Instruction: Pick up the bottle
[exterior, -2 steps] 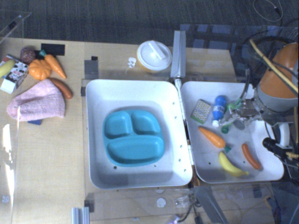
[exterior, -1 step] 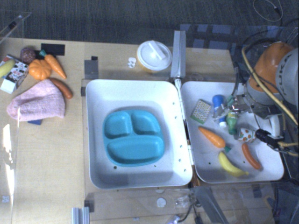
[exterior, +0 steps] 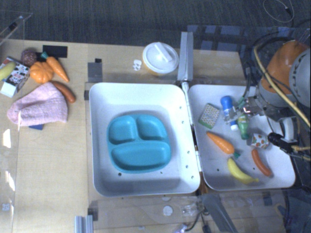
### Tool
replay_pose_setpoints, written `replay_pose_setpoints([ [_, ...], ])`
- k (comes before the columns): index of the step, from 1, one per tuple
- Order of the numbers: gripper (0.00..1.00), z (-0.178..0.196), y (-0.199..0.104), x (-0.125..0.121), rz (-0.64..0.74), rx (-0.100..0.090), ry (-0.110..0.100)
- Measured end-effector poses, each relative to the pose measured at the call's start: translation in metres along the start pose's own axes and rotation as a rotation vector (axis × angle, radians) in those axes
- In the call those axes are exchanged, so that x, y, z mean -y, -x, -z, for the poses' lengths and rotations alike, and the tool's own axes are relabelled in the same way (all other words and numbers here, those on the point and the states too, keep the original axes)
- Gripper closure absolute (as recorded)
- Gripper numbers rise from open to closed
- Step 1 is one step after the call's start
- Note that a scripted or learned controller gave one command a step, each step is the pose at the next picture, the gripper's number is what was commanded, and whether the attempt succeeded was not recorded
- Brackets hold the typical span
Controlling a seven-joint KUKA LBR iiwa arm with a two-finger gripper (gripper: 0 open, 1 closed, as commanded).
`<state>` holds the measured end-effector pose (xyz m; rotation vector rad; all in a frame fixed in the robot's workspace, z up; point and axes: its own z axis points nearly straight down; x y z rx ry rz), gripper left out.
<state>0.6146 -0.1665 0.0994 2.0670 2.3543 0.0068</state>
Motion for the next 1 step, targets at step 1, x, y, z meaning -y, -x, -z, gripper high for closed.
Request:
replay_pose_setpoints([
  [1, 1.00, 0.1130, -0.0218, 0.0131, -0.050, -0.002, -0.004],
])
